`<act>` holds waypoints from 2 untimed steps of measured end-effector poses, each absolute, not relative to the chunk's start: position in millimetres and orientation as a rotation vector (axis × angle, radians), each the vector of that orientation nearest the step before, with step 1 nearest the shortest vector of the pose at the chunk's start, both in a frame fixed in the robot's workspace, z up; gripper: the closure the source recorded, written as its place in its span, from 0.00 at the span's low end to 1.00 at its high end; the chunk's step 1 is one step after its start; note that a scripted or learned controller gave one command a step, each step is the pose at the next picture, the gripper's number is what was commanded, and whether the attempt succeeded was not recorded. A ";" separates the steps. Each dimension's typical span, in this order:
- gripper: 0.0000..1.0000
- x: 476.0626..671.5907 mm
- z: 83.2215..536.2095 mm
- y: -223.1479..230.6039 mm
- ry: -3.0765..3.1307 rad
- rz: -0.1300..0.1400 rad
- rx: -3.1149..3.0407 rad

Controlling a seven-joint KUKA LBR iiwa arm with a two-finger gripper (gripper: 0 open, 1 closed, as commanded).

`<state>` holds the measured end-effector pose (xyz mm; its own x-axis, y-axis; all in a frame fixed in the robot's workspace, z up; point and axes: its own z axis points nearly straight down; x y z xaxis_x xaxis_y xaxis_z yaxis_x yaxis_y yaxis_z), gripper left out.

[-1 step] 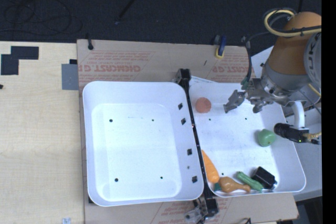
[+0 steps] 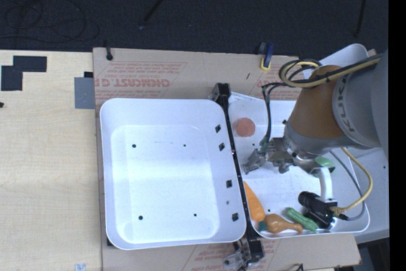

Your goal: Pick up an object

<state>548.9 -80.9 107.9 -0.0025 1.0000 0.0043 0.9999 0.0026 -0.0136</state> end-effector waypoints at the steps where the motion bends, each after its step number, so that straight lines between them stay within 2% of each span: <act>1: 0.00 620.0 86.7 -107.2 -2.228 -0.001 -2.219; 2: 0.00 634.4 88.2 -188.0 -2.222 0.002 -2.225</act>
<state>634.4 -188.0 88.2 0.0015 1.0000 -0.0030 1.0000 -0.0015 0.0012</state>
